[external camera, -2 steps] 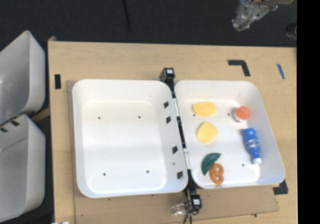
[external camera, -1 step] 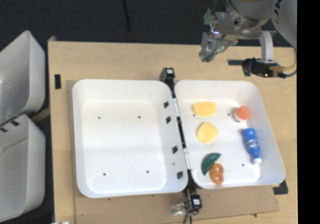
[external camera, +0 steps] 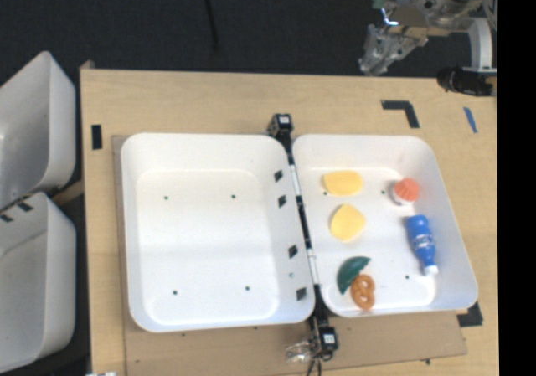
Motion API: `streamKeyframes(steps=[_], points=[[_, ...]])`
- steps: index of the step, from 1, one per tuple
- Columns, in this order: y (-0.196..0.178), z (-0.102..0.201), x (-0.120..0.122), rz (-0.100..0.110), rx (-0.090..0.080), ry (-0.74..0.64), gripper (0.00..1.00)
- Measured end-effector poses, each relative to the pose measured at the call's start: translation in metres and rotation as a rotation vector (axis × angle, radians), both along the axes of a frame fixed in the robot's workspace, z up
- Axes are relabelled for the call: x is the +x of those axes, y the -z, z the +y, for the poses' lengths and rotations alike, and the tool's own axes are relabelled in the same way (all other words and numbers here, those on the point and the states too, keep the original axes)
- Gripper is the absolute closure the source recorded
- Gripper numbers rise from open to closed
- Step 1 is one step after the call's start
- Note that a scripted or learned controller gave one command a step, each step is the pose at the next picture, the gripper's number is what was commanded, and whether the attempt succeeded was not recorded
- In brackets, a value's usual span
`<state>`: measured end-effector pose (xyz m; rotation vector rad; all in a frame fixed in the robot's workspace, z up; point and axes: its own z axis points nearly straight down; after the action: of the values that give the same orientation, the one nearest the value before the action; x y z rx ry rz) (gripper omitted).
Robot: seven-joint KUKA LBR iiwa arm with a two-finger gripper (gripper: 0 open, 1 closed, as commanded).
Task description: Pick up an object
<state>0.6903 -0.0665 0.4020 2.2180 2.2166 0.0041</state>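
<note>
The right bin (external camera: pixel 440 167) holds two yellow pieces, one oval (external camera: pixel 342 182) and one rounder (external camera: pixel 347 223) just below it. An orange-red ball-like toy (external camera: pixel 406 190) sits near the bin's right side, with a blue bottle (external camera: pixel 421 242) lying below it. At the bin's front lie a dark green leaf-shaped piece (external camera: pixel 352 271) and an orange pretzel (external camera: pixel 363 291), touching each other. My gripper (external camera: pixel 383 52) hangs high above the bench's far edge, well away from the bins, with nothing seen between its fingers.
The left bin (external camera: pixel 134 198) lies beside the right one, joined along a black-clipped seam (external camera: pixel 295 215). White containers (external camera: pixel 29 198) stand off the bench's left side. Black and blue tape marks (external camera: pixel 402 110) sit on the bench behind the right bin.
</note>
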Motion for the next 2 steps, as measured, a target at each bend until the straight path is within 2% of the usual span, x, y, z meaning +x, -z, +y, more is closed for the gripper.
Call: streamKeyframes(steps=[1, 2], points=[[-0.041, -0.056, -0.001, 0.000, -0.002, 0.004, 1.00], [0.073, 0.001, -0.002, 0.016, 0.004, -0.005, 1.00]])
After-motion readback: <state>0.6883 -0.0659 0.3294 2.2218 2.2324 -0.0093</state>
